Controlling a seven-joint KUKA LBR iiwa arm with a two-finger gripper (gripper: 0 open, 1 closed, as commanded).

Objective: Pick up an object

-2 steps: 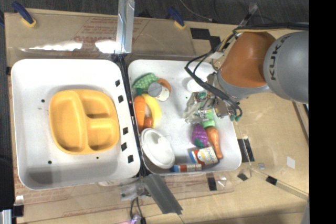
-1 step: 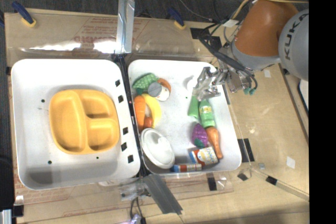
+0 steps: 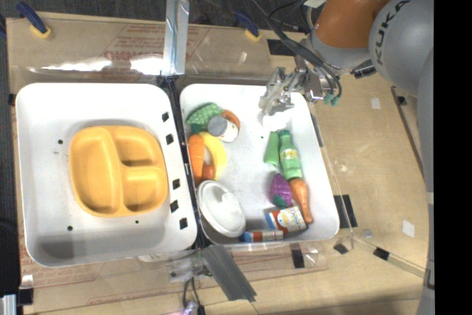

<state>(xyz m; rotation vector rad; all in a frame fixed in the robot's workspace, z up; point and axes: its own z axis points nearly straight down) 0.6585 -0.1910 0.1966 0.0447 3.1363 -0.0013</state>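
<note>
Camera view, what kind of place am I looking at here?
Probably a robotics lab test bench: a KUKA arm with its gripper above two taped-down white bins, one with toy food like a banana, the other with a yellow tray.

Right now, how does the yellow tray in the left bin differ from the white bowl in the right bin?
The yellow tray is split into compartments; the white bowl is one round dish. The yellow tray lies alone in the left bin, while the white bowl sits crowded among toy foods in a near corner of the right bin. The yellow tray looks much larger. Both lie flat and untouched.
</note>
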